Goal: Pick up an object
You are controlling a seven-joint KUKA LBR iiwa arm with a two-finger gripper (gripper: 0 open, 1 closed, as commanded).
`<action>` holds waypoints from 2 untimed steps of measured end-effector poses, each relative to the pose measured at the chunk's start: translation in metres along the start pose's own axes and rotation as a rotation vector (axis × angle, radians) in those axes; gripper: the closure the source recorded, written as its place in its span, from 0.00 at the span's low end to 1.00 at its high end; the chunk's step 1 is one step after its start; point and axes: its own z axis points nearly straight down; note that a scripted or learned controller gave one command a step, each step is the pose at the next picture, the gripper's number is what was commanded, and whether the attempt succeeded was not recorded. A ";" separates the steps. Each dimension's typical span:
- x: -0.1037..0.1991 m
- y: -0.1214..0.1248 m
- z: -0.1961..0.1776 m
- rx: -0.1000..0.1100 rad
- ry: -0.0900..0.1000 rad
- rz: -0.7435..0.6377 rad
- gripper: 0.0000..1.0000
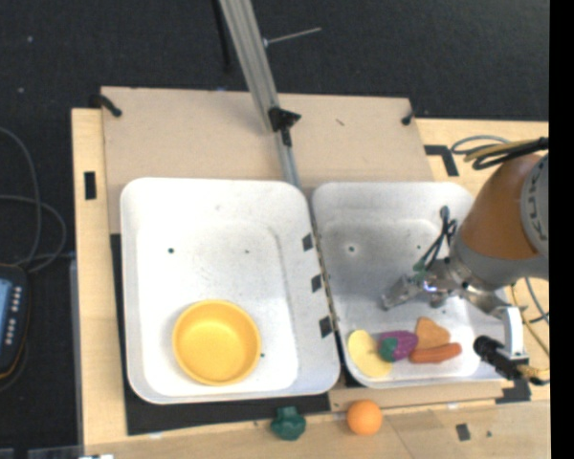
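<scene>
Toys [416, 344], seemingly purple, orange, yellow, clustered

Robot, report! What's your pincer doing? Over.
Pincer low over right bin, nothing seen in it. Toy pile at the near edge, just below it. Yellow bowl in left bin.

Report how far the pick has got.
Done: the arm is over the right bin, and its gripper is low inside it. In hand: nothing visible between the gripper's tips; the toy pile lies along the near wall, apart from it. Left: close on an object and lift. The yellow bowl sits in the left bin.
</scene>
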 end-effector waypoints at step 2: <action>-0.004 -0.006 -0.068 -0.002 0.001 0.004 1.00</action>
